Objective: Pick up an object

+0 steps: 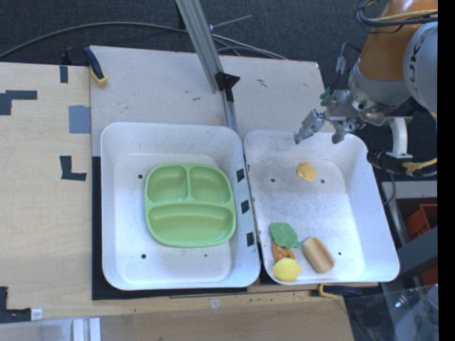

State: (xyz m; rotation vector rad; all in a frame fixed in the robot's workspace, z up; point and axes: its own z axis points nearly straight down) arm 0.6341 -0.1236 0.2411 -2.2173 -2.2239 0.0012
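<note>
The green plate (190,204) lies flat in the left bin (114,190), well to the left of the divider where the two bins meet. It is broad and low — poor for a two-finger pinch, and a try at its rim would likely slide off.

Right of that divider, in the right bin (370,212), the likelier targets sit. A small orange lump (306,171) lies alone in the upper middle, clear of the walls. Down in the near corner a green leaf (284,233), an orange piece (283,251) under it, a yellow lemon (286,269) and a tan roll (318,254) crowd together, touching or nearly so.

The claw (321,127) hangs above the far rim of the right bin, up and just right of the orange lump. Its fingers look spread apart, with nothing between them.

The risks, as I judge them: a straight drop from here would hit the rim or bare floor, not the lump — it needs to shift toward the divider first. The lump is small and rounded, so it may squirt out as the fingers close. Going for the corner cluster risks pinching two things, or nudging the lemon away.
</note>
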